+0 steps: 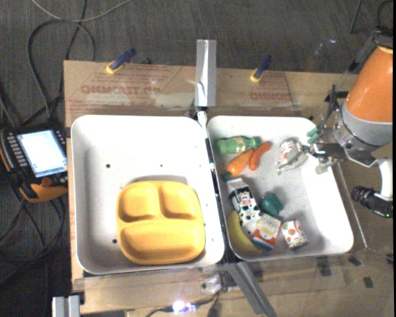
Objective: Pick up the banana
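Observation:
The banana [235, 232] lies along the front left corner of the right bin [330, 207]. It is yellow and curved, and its right part is hidden under a cow-patterned carton [246, 204] and a small orange-and-white carton [266, 231]. My gripper [287, 156] hangs over the back right of that bin, well behind and to the right of the banana. It is open, with nothing between its fingers. The grey arm with its orange band [373, 88] comes in from the right.
The right bin also holds a green bottle [238, 144], an orange carrot [241, 161], a red-orange piece [260, 152], a teal object [272, 204] and a red-and-white carton [293, 234]. A yellow divided plate [161, 221] sits in the left bin [92, 144].

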Action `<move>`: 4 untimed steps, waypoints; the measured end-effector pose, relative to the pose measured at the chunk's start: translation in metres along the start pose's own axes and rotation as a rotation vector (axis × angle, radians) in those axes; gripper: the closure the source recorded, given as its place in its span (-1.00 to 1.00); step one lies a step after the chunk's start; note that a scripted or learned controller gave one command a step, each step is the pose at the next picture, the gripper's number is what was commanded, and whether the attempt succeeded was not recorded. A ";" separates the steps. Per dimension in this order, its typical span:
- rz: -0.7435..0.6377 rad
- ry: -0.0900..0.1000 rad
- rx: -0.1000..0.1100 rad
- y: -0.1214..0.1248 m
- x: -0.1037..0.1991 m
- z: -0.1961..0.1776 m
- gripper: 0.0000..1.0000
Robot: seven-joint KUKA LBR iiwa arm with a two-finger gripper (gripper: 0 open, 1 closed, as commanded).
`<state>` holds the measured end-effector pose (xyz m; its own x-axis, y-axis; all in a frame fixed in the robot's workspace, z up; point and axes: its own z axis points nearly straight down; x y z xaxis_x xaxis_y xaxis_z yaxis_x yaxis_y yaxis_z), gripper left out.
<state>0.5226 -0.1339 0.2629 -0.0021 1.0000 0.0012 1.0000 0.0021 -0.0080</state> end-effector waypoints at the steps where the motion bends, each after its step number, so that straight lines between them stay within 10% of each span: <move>1: 0.057 -0.001 0.003 -0.039 0.102 0.084 -1.00; 2: -0.104 -0.001 0.002 -0.039 0.137 0.084 -1.00; 4: 0.012 -0.002 0.002 -0.039 0.128 0.084 -1.00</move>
<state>0.4827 -0.0062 0.1796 0.0099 1.0000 -0.0006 0.9999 -0.0099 -0.0096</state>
